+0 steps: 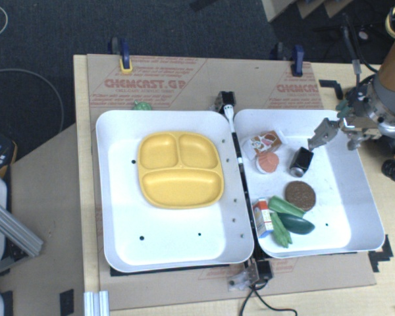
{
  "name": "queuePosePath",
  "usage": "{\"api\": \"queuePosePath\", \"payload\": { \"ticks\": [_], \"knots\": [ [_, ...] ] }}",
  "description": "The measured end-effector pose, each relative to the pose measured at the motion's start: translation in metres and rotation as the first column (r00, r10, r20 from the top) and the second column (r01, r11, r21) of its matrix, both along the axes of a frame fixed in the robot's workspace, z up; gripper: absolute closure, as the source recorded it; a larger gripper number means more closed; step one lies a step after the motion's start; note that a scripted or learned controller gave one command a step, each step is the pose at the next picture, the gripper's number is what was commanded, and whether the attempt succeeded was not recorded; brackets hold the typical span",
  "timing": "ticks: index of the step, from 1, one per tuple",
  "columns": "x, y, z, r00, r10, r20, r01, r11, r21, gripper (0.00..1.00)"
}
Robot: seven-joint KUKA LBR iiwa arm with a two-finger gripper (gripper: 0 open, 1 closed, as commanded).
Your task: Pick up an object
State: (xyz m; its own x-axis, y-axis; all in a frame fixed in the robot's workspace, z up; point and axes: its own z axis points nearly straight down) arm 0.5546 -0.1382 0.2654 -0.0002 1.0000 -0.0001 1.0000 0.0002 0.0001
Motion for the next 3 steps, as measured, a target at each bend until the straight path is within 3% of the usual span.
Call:
{"api": "queuePosePath", "payload": {
  "ticks": [1,2,3],
  "knots": [
    [0.001,0.000,0.011,1.000,0.001,0.003,-0.001,1.000,-0.001,1.00],
    [-0.041,0.068,0.043,1.000,0.005,-0.002,-0.005,1.000,0.003,1.00],
    [-0.076,0.082,0.125,1.000,0.002,0.008,-0.002,1.000,0.000,1.00]
  ]
}}
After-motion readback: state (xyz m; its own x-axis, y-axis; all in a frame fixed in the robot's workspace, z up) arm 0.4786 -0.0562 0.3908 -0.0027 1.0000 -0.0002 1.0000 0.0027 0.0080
